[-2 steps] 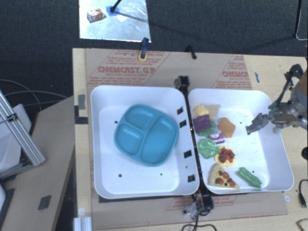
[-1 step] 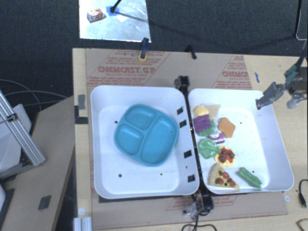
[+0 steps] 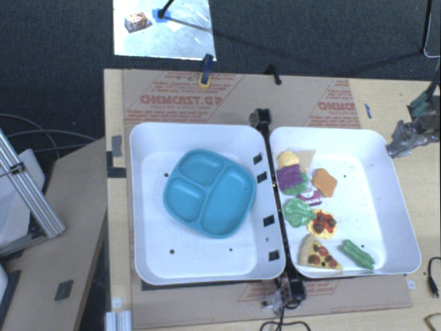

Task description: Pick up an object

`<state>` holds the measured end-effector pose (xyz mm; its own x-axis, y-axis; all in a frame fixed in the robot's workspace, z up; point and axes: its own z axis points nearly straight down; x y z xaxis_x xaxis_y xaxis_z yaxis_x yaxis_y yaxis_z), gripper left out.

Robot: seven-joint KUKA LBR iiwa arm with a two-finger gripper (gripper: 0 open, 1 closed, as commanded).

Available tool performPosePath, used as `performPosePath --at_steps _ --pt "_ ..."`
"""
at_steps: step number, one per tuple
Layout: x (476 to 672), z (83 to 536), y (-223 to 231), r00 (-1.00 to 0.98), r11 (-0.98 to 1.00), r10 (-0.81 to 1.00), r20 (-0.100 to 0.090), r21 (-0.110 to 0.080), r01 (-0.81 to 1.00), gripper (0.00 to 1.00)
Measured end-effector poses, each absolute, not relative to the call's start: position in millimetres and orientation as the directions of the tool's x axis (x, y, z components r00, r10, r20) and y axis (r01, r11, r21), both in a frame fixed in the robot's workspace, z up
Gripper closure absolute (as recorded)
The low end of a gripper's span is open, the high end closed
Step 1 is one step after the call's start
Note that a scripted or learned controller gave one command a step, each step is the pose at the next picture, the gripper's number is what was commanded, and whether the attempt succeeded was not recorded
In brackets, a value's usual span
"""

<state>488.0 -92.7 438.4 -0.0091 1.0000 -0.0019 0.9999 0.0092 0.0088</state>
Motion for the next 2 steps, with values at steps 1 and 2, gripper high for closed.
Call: performPosePath --at_steps 1,2 --pt "486.9 453 30 -0.016 0.016 1.0 0.003 0.004 1.0 1.0" --pt "486.8 408 9 0.0 0.0 1.0 0.0 0.0 1.0 1.0"
